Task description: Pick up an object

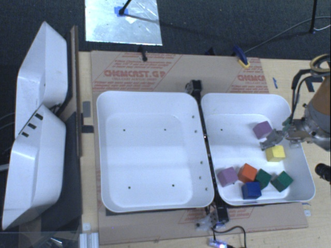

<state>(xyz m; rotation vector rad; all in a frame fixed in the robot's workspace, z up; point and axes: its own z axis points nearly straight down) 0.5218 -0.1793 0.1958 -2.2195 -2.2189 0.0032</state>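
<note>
The robot's hand hovers low between a purple block and a yellow block; whether it grips anything cannot be told. Nothing looks lifted yet.

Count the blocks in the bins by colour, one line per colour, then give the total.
Purple blocks: 2
Green blocks: 2
Yellow block: 1
Orange block: 1
Blue block: 1
Total: 7
</note>
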